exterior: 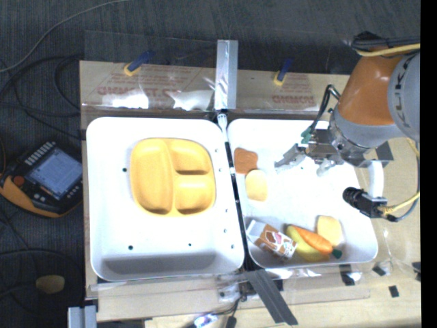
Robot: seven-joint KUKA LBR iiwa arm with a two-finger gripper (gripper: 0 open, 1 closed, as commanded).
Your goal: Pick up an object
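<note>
Gripper (302, 157) hung low over the right bin (355, 251), toward its twelve o'clock end, its fingers spread apart and carrying nothing. Nearest the camera, down at the bin's six o'clock wall, sat a crowded pile: a small printed packet (275, 240), a banana (302, 244) with a carrot (315, 240) lying across it, and a pale yellow block (330, 229) touching them. Packed that tight, they looked awkward to pinch. Further up, at about nine o'clock from the gripper, a pale cream piece (257, 185) and an orange-brown slice (246, 159) lay just beside each other near the divider, flat, small and with open space on their three o'clock side, so probably the likelier targets. Across in the left bin (109, 251) rested a yellow divided tray (172, 175). Beyond both bins, the worktop (95, 80) carried clipped plastic sheeting (171, 91).
</note>
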